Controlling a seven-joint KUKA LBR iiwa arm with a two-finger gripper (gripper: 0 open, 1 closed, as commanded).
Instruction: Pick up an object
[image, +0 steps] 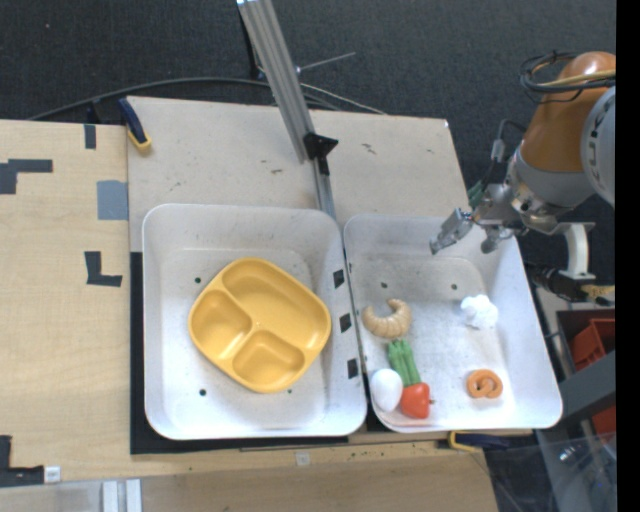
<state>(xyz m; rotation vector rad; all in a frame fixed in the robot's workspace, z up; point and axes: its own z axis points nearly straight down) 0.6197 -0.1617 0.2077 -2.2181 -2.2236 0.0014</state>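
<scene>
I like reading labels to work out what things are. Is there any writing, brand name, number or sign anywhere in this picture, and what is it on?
None: no readable word, number or brand stands anywhere.
The yellow divided plate, the two white bins and the toy foods bear no print.
The dark shapes on the wooden board at the left are tape marks, not letters.
A small white tag at the bench's lower left edge is too small to read.

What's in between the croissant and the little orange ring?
In the camera view, only bare white bin floor lies between the croissant and the orange ring. The white crumpled lump sits above that stretch.
</scene>
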